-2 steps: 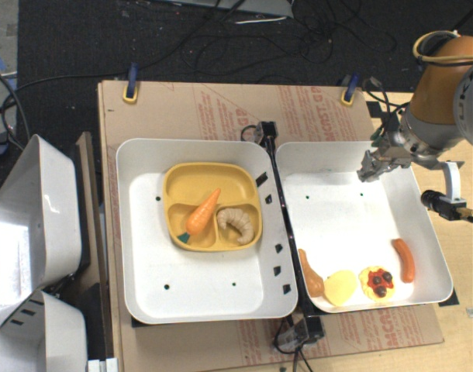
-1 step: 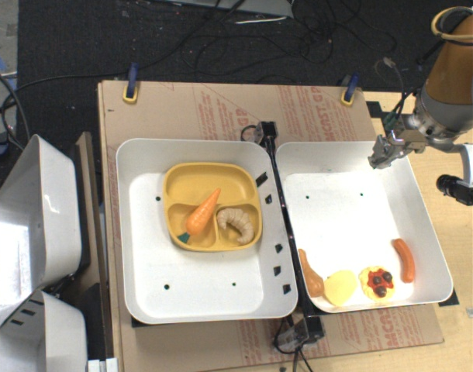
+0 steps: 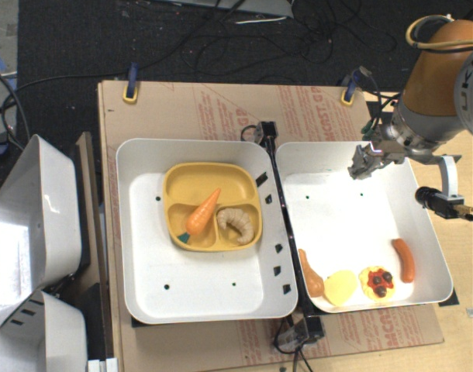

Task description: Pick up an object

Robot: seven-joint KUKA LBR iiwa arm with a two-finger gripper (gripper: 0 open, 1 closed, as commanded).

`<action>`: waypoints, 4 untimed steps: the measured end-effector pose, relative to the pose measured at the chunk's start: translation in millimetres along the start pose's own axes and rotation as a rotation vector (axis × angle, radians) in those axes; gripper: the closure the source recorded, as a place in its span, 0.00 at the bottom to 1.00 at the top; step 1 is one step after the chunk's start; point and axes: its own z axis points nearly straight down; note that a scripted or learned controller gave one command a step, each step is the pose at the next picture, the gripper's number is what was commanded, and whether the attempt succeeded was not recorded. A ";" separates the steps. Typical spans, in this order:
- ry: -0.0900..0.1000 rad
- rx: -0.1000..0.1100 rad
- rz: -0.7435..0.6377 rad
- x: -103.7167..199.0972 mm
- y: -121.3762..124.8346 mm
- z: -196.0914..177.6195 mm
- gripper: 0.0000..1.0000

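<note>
Hovering over right bin (image 3: 353, 223) far edge: gripper (image 3: 366, 161), finger state impossible to tell, nothing visibly held. Lying along near edge: drumstick (image 3: 309, 273), yellow disc (image 3: 340, 286), pizza (image 3: 377, 281), sausage (image 3: 405, 259). Sitting in left bin (image 3: 198, 293): yellow tray (image 3: 212, 178) holding carrot (image 3: 203, 211), shrimp (image 3: 236, 225).

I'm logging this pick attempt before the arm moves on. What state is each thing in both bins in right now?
Gripper: hangs over the right bin's far edge, nothing visible between its fingers.
Yellow plate: flat in the left bin.
Carrot: lying across the plate's divider.
Shrimp: curled in the plate's right compartment.
Sausage: loose by the right bin's near right wall.
Yellow disc: flat at the near wall.
</note>
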 end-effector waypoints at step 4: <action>0.000 0.003 -0.001 192.0 -93.7 -8.7 1.00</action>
